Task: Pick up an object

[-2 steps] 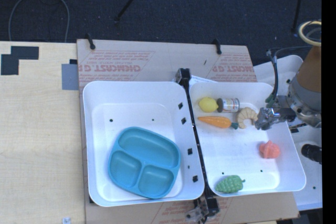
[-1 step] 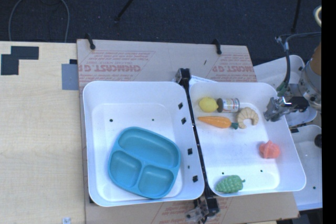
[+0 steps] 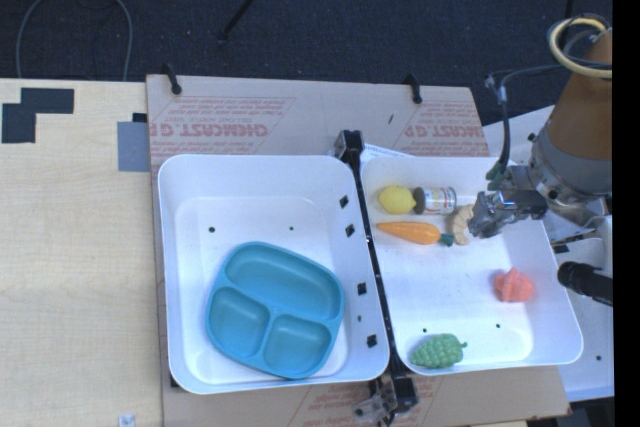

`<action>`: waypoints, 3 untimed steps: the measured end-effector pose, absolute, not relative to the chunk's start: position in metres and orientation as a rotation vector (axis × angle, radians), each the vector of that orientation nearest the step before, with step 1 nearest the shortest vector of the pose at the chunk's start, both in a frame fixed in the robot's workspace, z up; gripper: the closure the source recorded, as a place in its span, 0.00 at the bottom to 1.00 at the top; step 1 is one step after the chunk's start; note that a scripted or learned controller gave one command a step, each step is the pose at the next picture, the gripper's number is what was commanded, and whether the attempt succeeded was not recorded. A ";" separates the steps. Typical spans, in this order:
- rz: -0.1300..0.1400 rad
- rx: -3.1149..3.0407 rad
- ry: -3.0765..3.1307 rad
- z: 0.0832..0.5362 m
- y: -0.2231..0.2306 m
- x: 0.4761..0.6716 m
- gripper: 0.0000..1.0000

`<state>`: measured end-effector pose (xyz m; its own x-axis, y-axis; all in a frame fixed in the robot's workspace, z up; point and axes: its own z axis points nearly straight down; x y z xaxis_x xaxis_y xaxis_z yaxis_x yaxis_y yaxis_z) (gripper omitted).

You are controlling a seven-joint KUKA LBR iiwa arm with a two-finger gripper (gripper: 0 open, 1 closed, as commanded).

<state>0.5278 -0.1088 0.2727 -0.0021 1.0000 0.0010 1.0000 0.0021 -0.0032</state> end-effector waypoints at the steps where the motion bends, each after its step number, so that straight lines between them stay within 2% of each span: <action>1: 0.002 -2.217 -2.222 0.275 -0.059 0.533 1.00; 2: 0.004 -2.215 -2.222 0.262 -0.015 0.547 1.00; 3: 0.006 -2.215 -2.221 0.242 0.037 0.549 1.00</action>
